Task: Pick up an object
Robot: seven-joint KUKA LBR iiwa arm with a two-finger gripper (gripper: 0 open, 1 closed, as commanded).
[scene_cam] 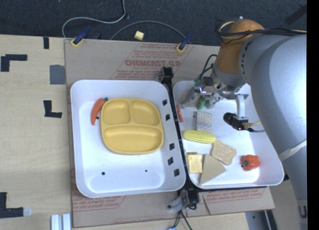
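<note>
The two-finger gripper (202, 96), its grip state unreadable, hangs near the far end of the right white bin (264, 146), seemingly over a small green object (202, 103), with the yellow plastic corn cob (199, 136) lying crosswise nearer the camera.

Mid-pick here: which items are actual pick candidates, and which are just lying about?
Candidates, right bin: corn, tomato, two crackers, yellow block, grey patterned piece, green item by the gripper.

Lying about: yellow tray, carrot, left bin, clamps, cable.
</note>
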